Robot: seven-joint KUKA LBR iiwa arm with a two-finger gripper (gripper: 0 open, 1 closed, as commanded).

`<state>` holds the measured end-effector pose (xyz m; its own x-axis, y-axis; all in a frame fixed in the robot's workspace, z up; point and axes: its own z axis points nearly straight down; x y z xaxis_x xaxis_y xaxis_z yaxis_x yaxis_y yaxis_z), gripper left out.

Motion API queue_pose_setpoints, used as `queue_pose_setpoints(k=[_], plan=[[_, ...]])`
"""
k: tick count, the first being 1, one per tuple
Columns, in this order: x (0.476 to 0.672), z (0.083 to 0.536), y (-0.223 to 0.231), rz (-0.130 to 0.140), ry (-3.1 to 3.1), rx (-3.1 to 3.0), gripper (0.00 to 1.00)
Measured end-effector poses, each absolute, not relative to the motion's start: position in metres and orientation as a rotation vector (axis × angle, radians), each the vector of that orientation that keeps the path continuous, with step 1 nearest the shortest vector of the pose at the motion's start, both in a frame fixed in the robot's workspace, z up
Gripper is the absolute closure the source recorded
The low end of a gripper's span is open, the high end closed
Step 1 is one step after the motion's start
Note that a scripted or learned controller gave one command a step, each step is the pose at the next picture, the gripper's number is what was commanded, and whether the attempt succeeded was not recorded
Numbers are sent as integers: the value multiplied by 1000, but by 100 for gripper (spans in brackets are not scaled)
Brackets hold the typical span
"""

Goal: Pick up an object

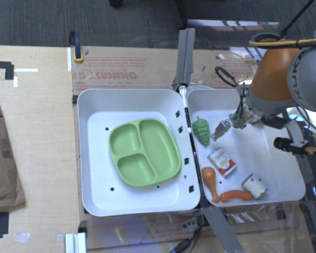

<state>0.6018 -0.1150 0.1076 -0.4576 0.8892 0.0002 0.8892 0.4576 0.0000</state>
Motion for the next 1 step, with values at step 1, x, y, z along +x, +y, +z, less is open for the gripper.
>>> queue_pose_setpoints(k=[1], plan=[[536, 91, -108, 2, -2437, -1979, 0]])
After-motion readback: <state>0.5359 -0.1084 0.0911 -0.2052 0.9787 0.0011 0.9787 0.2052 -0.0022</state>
